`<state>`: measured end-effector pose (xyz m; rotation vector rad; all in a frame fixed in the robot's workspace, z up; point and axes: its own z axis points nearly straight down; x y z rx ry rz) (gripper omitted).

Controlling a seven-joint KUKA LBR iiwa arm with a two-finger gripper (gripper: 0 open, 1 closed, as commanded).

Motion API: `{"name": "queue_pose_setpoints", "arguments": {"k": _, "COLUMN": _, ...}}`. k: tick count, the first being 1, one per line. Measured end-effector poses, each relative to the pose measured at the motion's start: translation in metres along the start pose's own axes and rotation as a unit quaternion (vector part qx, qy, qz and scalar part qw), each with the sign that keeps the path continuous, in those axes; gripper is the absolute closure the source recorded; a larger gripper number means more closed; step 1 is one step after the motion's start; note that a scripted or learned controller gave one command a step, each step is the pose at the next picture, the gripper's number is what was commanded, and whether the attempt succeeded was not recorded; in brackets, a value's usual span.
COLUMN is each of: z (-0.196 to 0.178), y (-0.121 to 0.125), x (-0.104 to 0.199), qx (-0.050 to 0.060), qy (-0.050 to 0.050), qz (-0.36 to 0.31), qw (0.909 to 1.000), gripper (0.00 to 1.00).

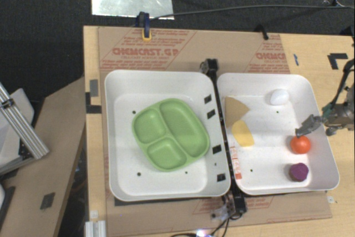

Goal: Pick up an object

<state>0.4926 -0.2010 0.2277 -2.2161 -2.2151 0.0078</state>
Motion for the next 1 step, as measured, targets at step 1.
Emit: {"name": "queue_pose_setpoints", "arguments": {"k": 1, "z": -0.0055, "y": 0.0026, "x": 0.0006, "qx": -0.005, "qy": -0.001, "qz": -0.002, "qw": 1.0, "gripper": 0.0}}
